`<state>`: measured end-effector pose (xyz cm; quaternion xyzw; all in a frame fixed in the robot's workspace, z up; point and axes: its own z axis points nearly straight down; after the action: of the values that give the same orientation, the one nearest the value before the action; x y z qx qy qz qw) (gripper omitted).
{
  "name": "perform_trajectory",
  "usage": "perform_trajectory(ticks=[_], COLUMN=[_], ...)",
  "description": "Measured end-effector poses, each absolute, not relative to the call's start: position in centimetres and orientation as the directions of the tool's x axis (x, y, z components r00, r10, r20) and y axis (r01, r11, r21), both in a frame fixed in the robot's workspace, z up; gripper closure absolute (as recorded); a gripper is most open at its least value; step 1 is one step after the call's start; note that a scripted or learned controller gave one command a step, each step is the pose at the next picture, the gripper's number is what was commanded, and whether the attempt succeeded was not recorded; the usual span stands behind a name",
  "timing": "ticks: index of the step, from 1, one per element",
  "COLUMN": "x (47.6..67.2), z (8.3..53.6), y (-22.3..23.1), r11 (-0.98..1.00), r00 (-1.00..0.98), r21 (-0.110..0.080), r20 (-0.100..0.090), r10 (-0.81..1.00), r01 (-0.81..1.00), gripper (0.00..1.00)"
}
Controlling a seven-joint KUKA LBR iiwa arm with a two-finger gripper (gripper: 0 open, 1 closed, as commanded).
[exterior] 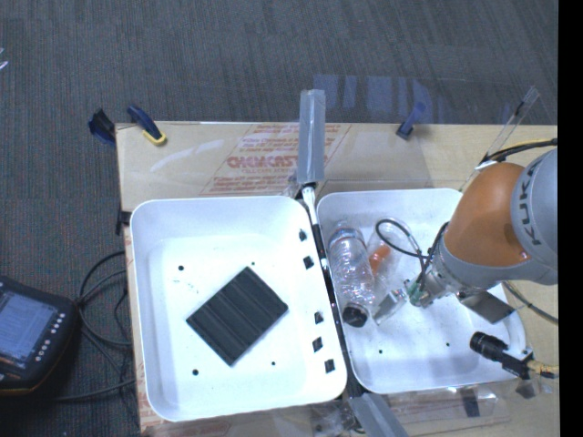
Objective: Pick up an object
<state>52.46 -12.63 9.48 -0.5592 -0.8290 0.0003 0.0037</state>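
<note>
Two white bins are sitting side by side: the left bin [155, 353] is holding a dark ribbed pad [238, 315], the right bin [428, 371] a clear plastic bottle [350, 267]. The gripper [392, 304] is hovering just beside the bottle's cap end.

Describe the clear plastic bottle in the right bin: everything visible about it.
The clear plastic bottle lies on its side in the right bin, close to the bin's left wall. It looks transparent and crinkled, apparently without liquid, with a dark cap at the end pointing toward the camera and slightly right. Its body runs roughly lengthwise along the divider. A small orange object sits just beside it on the right. The end effector is near the cap end; contact with the bottle cannot be confirmed.
</note>
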Motion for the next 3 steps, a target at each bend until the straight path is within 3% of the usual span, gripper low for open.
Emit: perform_trajectory(ticks=[1,2,3], x=[62.4,62.8,62.4], z=[8.2,8.3,8.2], y=[-12.0,-11.4,-12.5], r11=[0.319,0.303,0.517], r00=[-0.319,-0.304,-0.517], r21=[-0.038,-0.055,-0.068], r20=[0.015,0.001,0.017], r10=[0.948,0.953,0.856], r01=[0.947,0.951,0.853], gripper=[0.00,0.00,0.00])
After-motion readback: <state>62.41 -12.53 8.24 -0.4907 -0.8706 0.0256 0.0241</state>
